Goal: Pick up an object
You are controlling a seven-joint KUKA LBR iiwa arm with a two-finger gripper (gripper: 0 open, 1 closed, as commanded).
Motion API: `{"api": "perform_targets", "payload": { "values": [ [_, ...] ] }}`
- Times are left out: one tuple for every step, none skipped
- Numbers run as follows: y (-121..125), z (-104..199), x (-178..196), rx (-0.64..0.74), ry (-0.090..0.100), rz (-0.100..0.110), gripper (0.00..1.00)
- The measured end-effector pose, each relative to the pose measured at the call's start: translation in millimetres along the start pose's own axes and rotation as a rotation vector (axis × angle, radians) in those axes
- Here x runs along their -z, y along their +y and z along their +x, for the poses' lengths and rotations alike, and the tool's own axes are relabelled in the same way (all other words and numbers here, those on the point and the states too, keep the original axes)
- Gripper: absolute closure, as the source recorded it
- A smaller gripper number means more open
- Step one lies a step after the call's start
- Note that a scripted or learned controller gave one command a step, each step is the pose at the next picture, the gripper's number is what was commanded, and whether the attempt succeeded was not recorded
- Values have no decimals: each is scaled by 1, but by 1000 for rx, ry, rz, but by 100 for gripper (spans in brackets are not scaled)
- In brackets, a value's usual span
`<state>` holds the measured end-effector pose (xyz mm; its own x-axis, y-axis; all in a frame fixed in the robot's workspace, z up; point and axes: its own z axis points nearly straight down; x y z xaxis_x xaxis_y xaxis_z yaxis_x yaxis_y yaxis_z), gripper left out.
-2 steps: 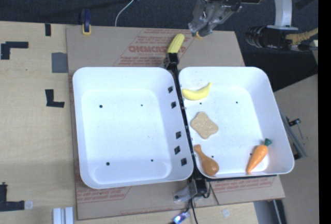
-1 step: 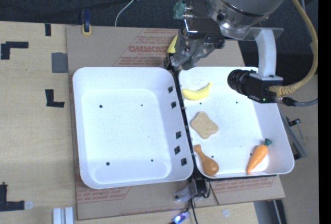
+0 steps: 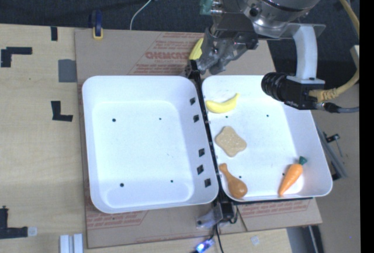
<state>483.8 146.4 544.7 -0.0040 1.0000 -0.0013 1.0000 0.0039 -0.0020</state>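
Several toy foods lie in the right bin (image 3: 310, 129). A yellow banana (image 3: 222, 104) rests near the far left corner, with a tan bread slice (image 3: 230, 142) just in front of it. A brown drumstick (image 3: 234, 183) lies at the near left corner and an orange carrot (image 3: 291, 178) at the near right. My gripper (image 3: 204, 63) hangs over the far end of the wall between the two bins, just behind the banana and apart from it. A small yellow piece (image 3: 197, 48) shows at the gripper's left side; what it is cannot be told.
The left bin (image 3: 93, 129) stands beside the right one on a cardboard sheet (image 3: 152, 56). A black cylindrical part of the arm (image 3: 286, 89) overhangs the right bin's far edge. A cable (image 3: 143, 3) trails behind the bins.
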Motion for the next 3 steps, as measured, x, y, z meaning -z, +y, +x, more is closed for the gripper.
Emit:
{"api": "perform_targets", "payload": {
  "values": [
    [0, 55, -11, 2, 1, 2, 100],
    [0, 53, 0, 0, 0, 1, 100],
    [0, 53, 10, 2, 0, 2, 100]
  ]
}}
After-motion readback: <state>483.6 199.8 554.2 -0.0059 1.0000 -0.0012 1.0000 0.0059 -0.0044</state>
